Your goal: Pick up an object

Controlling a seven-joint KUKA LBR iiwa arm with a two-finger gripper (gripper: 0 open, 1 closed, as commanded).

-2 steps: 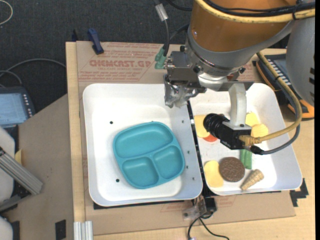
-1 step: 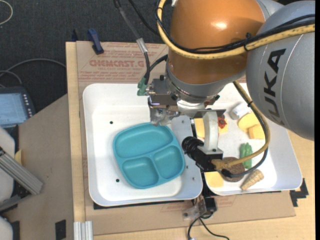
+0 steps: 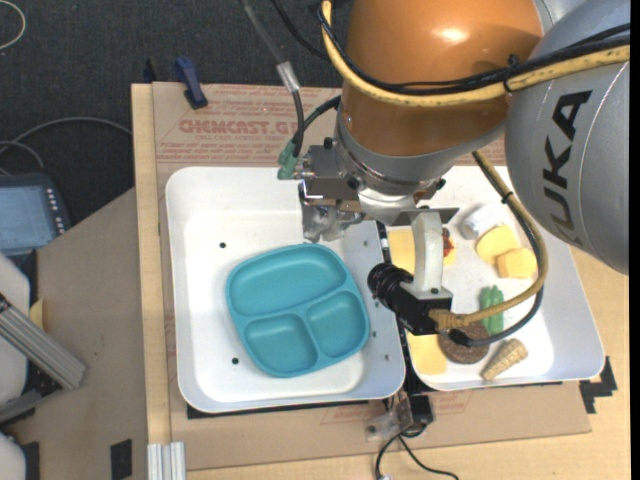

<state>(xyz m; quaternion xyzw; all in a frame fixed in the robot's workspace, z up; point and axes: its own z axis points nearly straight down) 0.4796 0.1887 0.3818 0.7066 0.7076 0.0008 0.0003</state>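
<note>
Carpet point(image 3: 80, 28), dark and strewn with cables, surrounds the bench point(image 3: 230, 118), a tan board with red print and a blue clamp point(image 3: 190, 81) near its far left corner. The left bin point(image 3: 195, 218) holds a teal three-compartment plate point(image 3: 295, 308). The end effector point(image 3: 322, 223) sits over that bin's far right part, just beside the plate's far rim; whether it is spread or pressed together cannot be told. The right bin point(image 3: 575, 318) holds yellow blocks point(image 3: 505, 253), a green piece point(image 3: 491, 301), a brown ring point(image 3: 465, 350) and a cone point(image 3: 503, 358).
</note>
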